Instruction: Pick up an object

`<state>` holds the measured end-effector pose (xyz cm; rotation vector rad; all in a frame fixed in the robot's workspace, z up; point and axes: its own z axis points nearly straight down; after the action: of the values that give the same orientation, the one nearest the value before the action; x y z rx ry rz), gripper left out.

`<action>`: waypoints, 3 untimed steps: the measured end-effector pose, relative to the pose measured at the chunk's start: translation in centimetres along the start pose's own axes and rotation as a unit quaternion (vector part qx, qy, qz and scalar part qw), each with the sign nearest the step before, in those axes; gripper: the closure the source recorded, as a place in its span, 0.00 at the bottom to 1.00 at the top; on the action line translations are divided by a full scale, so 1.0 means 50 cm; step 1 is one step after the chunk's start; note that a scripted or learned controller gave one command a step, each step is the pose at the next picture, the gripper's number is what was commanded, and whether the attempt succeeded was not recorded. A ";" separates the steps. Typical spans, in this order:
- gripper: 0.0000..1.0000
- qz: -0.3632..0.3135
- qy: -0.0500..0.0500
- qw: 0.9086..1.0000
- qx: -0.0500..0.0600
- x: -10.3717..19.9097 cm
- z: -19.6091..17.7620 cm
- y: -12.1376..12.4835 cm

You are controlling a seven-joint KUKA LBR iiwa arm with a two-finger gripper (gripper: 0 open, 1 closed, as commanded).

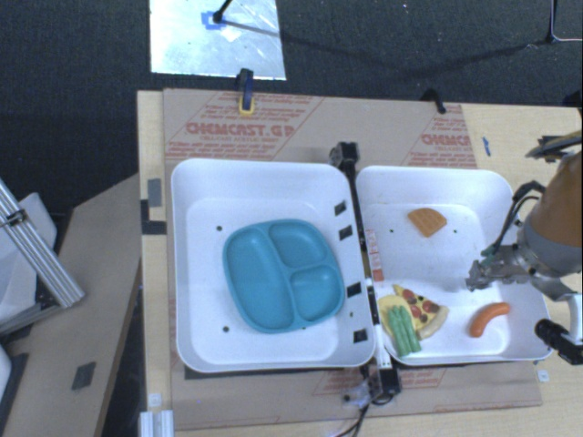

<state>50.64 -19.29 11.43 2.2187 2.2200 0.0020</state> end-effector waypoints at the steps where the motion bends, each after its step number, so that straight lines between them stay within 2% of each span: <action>1: 1.00 -0.001 -0.001 1.000 -0.001 0.001 -0.127 0.001; 3: 1.00 -0.003 -0.001 1.000 -0.001 0.008 -0.310 0.030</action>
<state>52.07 -18.85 26.93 2.2112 2.2240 0.0037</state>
